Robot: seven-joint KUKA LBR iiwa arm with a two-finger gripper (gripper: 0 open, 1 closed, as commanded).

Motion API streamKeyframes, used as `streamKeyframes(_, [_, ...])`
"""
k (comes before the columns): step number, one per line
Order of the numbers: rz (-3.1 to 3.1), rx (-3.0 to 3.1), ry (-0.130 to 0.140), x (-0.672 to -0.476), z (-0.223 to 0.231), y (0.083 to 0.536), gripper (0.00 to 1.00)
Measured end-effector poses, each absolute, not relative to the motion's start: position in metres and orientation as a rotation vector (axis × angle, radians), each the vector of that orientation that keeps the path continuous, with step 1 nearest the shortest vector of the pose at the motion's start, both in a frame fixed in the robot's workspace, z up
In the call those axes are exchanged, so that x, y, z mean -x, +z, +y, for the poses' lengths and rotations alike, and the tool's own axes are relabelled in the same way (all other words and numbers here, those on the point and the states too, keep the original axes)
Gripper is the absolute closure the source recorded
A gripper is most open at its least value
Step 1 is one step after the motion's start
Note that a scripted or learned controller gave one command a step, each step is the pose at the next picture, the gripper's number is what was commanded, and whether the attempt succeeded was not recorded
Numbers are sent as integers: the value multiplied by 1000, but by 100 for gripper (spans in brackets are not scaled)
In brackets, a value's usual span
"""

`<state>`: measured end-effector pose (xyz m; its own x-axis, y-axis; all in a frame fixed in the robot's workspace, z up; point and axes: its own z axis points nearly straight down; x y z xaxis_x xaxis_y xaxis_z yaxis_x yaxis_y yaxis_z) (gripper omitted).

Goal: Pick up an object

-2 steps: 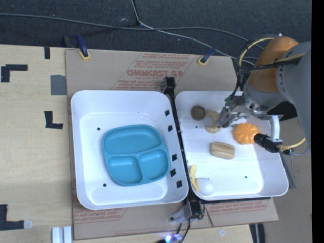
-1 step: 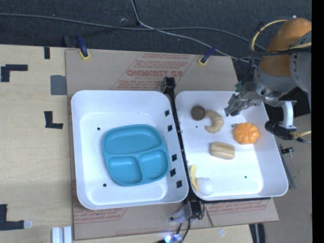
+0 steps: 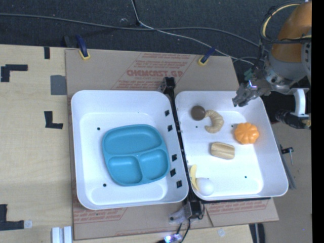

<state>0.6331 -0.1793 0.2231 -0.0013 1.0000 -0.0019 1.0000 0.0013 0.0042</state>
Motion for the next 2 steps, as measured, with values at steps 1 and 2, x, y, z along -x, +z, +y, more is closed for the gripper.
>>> streamKeyframes(1, [2222, -2219, 1, -634, -179, 245, 100])
streamKeyframes(2, [2230, -2215, 1, -635, -121, 250, 100])
